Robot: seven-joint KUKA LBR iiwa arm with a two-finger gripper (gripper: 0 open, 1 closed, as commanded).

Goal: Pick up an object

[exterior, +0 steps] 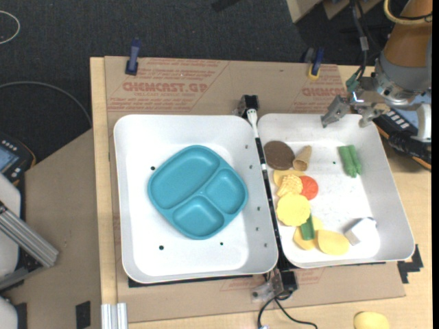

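My gripper (350,112) hangs open over the far edge of the right bin (384,177), its two grey fingers spread apart with nothing between them. Below it in the bin lie a green bean-like piece (350,160), a brown round piece (278,154), a tan cone (302,157), a red disc (309,187), yellow pieces (293,209) and a grey-white block (359,229). The green piece is the nearest to the gripper, lying apart from it toward the camera.
A blue divided plate (197,191) lies in the left bin (134,184). Two blue clamps (133,55) hold the cardboard at the back. A yellow object (370,320) sits off the bins at the front right.
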